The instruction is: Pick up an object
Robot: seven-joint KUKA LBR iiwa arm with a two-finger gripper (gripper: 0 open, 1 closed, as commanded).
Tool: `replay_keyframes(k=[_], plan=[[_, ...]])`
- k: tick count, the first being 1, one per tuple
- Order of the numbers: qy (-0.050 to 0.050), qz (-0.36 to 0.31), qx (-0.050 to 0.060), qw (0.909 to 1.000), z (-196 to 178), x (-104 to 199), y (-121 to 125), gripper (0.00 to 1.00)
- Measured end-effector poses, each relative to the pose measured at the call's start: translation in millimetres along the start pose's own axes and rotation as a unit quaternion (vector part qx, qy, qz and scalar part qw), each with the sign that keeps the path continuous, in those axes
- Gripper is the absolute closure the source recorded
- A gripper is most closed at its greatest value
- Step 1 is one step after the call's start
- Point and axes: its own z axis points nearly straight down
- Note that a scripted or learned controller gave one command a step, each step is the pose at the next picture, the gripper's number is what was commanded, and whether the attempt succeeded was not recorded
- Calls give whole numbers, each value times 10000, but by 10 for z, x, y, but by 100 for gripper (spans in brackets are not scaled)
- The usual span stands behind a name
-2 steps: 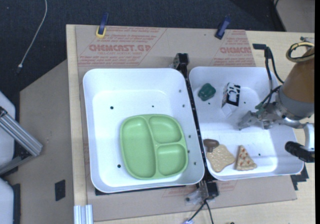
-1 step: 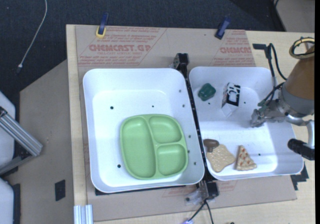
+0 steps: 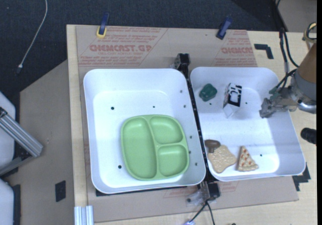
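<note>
The right bin holds a small dark-green lump near its far left, with a white and black carton-like piece tilted beside it. At the bin's near edge lie a brown bit, a beige cracker-shaped piece and a toy pizza slice. My gripper hangs at the right bin's right wall, well apart from all of these. No object shows between its tips.
The left bin carries a green three-section plate. A black clamp sits at the far end of the divider between the bins, and cables trail off the bench's near edge. Blue clips hold the board's far edge.
</note>
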Motion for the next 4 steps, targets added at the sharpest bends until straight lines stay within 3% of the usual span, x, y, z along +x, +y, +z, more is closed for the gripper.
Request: replay_keyframes(k=[2,4], plan=[[-13,-4,-33,10000,-1050,32,117,100],[14,-21,17,10000,-772,1031,220,100]])
